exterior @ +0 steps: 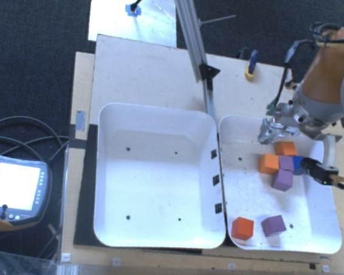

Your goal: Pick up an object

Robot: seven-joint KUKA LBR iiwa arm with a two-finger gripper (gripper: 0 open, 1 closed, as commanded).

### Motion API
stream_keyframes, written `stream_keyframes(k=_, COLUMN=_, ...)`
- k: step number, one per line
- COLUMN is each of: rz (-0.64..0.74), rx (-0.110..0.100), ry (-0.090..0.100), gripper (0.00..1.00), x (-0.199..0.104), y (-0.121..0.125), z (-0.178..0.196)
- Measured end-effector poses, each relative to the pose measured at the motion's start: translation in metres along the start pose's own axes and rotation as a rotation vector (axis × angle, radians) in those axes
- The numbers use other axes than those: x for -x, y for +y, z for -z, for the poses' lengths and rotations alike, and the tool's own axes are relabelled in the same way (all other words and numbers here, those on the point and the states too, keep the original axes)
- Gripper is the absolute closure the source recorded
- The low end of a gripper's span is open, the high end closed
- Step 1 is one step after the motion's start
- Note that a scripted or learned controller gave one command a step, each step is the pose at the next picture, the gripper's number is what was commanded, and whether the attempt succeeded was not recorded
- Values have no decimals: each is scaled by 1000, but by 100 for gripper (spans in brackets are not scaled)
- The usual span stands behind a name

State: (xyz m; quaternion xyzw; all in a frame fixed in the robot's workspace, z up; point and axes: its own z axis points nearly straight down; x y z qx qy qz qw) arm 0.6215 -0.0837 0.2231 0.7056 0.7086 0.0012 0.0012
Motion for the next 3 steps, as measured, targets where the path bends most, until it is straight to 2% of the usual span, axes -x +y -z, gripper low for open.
stream_keyframes(k=2, rz=7, rx=0, ry=3, gripper=100, x=-117, y=10, z=8)
stream_keyframes(k=3, rz=7, rx=-1, ry=3, gripper=100, x=-172, y=3, z=19)
